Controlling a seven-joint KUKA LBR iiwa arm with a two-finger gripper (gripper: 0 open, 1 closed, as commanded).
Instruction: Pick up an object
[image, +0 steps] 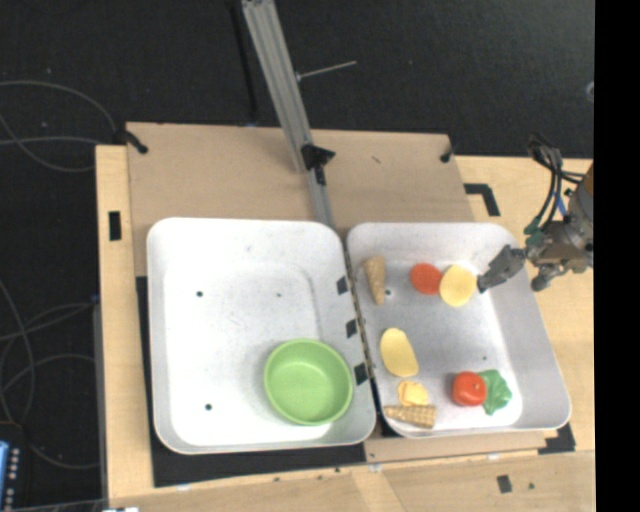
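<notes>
Gripper: over the right bin's right edge near its far right corner, fingers spread apart, nothing between them. Just beside the left finger, a pale yellow round piece touching a red tomato. Ice-cream cone by the left rim. Yellow oval mid-bin. Near edge: waffle piece, red strawberry with green leaves. Left bin: green bowl, near right corner.
</notes>
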